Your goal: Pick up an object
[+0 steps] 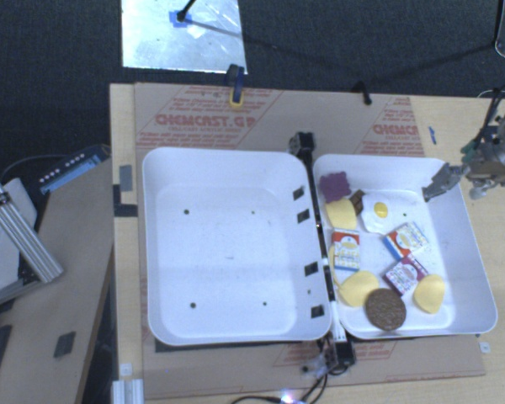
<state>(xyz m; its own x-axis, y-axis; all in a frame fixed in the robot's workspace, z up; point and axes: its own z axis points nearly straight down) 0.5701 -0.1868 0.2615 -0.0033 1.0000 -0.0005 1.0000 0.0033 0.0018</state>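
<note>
The right bin (480, 284) holds several toy foods. A purple block (335, 183) lies at its far left, with a yellow wedge (342, 214) and a fried egg (379, 213) just below it. Three small printed cartons (346, 251) (408, 238) (404, 273) lie in the middle. Near the front sit a yellow lump (358, 287), a brown round cookie (385, 308) and another yellow piece (429, 293). My gripper (450, 194) hangs over the bin's far right corner, open, with nothing between its fingers, well to the right of the egg.
The left bin (151, 225) stands beside the right one, joined by a black clip strip (307, 217). Both rest on a cardboard sheet (202, 112). A shiny metal plate (181, 23) lies beyond the bench; an aluminium rail (17, 230) stands at the left.
</note>
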